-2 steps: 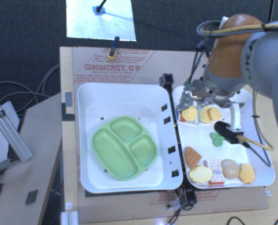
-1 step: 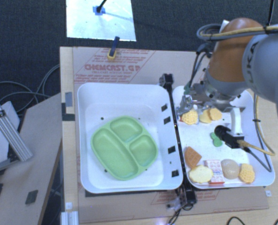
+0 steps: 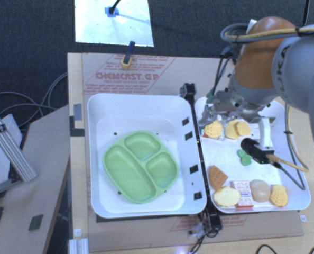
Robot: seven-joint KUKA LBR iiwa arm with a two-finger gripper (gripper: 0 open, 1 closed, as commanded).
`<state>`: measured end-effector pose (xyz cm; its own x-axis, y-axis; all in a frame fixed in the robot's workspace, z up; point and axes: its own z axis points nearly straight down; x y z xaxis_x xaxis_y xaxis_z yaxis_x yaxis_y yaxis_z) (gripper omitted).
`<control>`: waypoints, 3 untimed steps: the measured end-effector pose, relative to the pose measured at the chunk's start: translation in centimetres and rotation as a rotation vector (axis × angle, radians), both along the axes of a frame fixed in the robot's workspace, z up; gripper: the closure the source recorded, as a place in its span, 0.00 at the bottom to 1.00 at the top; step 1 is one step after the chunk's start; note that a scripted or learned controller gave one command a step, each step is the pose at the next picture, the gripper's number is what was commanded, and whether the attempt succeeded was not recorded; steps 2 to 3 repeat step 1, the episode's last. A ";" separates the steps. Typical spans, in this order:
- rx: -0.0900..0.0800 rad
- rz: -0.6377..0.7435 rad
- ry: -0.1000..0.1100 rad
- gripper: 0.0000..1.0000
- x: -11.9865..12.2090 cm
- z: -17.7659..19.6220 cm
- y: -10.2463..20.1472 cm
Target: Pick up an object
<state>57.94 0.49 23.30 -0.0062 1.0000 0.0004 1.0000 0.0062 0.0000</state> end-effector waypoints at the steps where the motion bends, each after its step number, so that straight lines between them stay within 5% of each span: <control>1: -0.001 -0.006 0.002 1.00 -0.3 -0.8 -1.2; 3: -0.001 -0.006 0.002 1.00 -0.3 -0.8 -1.2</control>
